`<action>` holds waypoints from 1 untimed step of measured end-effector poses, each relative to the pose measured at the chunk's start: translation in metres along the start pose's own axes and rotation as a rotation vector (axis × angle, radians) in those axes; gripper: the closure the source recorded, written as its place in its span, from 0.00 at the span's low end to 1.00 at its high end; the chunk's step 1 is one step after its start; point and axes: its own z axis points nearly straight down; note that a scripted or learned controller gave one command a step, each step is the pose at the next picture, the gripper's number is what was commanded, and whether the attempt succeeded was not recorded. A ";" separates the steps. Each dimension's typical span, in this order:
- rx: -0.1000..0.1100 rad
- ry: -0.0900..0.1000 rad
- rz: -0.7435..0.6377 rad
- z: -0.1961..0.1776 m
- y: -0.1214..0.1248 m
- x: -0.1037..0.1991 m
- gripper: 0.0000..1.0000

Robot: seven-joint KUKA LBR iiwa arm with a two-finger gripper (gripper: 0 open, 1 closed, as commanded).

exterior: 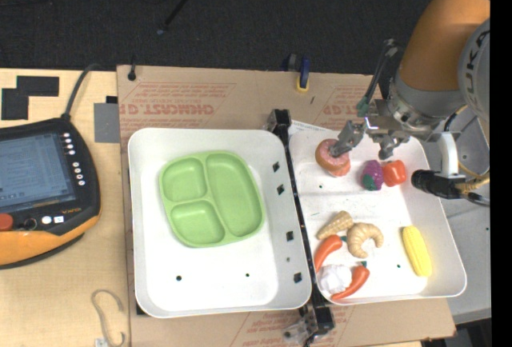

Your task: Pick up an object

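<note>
You face 2 white bins: the left bin (152, 273) holds a green divided plate (211, 198), the right bin (448, 277) holds toy foods. The gripper (368, 144) hangs over its far end, fingers apart, one finger touching a pink doughnut-like toy (331, 161). Nearby sit a purple piece (372, 175) and a red piece (394, 172).

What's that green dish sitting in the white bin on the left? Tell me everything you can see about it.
The green tray is a light green, glossy divided plate, plastic by the look of it, with rounded corners and three hollow compartments: two smaller ones on its left side, one long one on its right. It lies flat, slightly turned, on the floor of the left bin, near the middle.
</note>
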 end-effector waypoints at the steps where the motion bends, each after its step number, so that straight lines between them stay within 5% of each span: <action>1: -0.012 -0.001 -0.002 -0.008 0.002 0.000 0.00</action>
